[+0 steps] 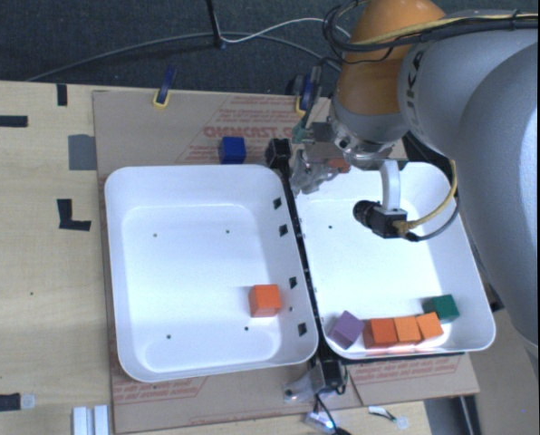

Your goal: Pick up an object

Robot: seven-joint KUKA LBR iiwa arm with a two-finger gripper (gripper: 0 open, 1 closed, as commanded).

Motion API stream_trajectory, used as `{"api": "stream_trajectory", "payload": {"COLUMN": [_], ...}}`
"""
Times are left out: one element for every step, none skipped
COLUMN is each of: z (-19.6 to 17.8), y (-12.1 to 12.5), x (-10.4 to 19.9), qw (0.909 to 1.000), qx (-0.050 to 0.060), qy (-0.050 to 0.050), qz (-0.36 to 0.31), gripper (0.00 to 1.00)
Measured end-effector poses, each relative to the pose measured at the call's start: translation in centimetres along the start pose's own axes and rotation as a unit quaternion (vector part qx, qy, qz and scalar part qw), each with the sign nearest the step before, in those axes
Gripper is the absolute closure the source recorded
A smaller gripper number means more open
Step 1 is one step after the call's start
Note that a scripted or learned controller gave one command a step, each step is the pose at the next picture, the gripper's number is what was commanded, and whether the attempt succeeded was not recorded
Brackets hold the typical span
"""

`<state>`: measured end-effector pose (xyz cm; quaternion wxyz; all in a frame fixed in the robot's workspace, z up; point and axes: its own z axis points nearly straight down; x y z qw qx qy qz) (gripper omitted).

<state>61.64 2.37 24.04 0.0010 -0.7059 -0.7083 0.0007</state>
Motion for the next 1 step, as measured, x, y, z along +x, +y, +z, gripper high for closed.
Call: {"api": "stream_trajectory", "payload": {"z": [-0.09], "y": [1.09], "x": [4.38], "qw": [1.0], "qx": [-0.001], "qy": [0.0], "qz": [0.0], "gripper": [1.0]}}
